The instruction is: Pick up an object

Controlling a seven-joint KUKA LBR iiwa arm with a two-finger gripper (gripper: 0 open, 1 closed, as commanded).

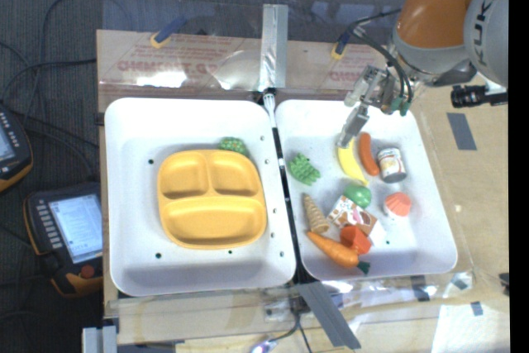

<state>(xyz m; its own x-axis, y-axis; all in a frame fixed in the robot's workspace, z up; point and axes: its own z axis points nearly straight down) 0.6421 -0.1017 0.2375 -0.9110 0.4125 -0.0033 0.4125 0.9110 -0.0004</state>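
The gripper [357, 121] is hanging over the far part of the right bin [430, 178], reaching in from the arm [450, 4] at the upper right, its fingers pointing down and to the left; they are appearing close together with nothing between them, though the gap is too small to judge surely. The fingertip is sitting just above the banana [350, 161], which is lying on the bin floor right below it, and whether the two are touching cannot be told. Just beside the banana, on its right, a sausage [368, 155] is lying, and next to that a can [391, 164] is resting on its side. Nearer the camera, a green ball [359, 196] is sitting by a small carton [353, 215], with a pink shell [397, 204] off to the right. A cone [315, 214] is lying left of the carton, and a carrot [334, 249] is lying across the near part of the bin, touching a red piece [356, 238]. A green cluster [304, 169] is sitting near the left wall of this bin. In the left bin [132, 260], a yellow tray [212, 198] is taking up the middle, and a second green cluster [234, 146] is peeking out at its far edge.
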